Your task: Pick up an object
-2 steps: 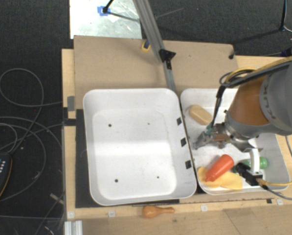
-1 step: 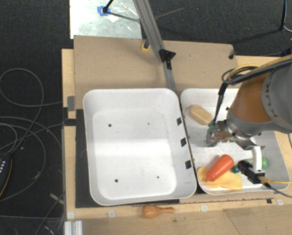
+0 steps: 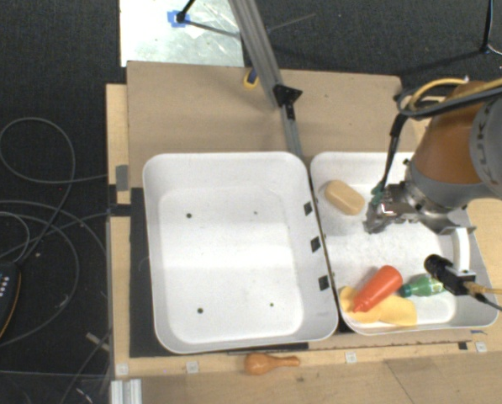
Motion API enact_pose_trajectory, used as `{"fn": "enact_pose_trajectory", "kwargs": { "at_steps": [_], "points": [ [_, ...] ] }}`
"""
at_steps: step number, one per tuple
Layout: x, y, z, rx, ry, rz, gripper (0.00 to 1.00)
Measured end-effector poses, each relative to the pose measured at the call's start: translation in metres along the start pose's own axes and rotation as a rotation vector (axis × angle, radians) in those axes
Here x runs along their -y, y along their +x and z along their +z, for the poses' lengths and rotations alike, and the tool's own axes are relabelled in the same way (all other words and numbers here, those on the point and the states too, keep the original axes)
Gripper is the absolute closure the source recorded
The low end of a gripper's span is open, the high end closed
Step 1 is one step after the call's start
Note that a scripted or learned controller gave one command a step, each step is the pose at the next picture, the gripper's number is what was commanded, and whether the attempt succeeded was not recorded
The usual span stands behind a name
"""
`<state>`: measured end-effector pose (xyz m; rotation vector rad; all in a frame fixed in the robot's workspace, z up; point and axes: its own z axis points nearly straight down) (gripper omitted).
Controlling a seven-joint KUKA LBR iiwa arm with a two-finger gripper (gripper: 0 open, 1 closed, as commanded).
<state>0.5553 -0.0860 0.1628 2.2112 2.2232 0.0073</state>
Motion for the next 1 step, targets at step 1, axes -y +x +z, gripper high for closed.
{"fn": "enact_pose_trajectory", "kwargs": {
  "at_steps": [1],
  "points": [
    [0.0005,-0.0100,-0.0580,0.001,0.000,0.001,1.00]
  ]
}}
